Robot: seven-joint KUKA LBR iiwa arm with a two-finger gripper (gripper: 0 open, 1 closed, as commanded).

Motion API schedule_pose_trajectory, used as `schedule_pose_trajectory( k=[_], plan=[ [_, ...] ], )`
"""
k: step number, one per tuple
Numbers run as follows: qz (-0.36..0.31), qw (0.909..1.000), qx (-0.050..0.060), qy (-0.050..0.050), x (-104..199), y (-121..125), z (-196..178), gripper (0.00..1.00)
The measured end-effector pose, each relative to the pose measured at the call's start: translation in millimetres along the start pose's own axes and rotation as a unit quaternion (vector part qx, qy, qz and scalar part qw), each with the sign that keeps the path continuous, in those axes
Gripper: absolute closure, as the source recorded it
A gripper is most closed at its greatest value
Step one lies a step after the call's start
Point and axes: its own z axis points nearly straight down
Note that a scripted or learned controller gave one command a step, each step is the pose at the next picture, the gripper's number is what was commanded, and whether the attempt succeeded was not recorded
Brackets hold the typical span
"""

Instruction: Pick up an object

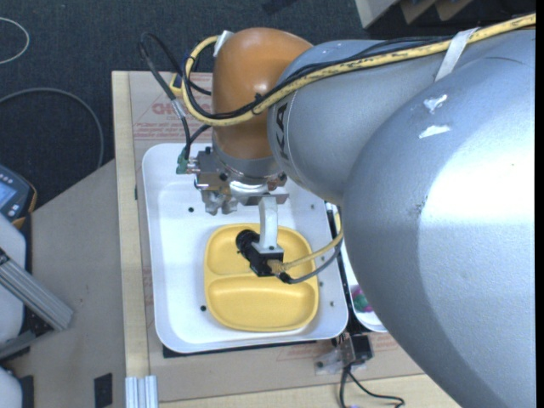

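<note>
A yellow two-compartment dish lies flat in the left white bin, toward its near half. My gripper hangs below the orange band, just above the bin floor at the dish's far edge. From this angle the wrist body hides its tips. Nothing shows as held in it.
The grey arm covers most of the right side and nearly all of the right bin, where a small green and pink item peeks out. The bench's wooden edge runs along the left. Bare bin floor lies left of the dish.
</note>
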Motion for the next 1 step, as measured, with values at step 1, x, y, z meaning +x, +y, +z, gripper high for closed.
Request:
schedule_pose_trajectory(
  k=[1],
  plan=[
    [-0.001, 1.0000, 0.004, 0.000, -16.3, -70.8, 6.9, 1.00]
  ],
)
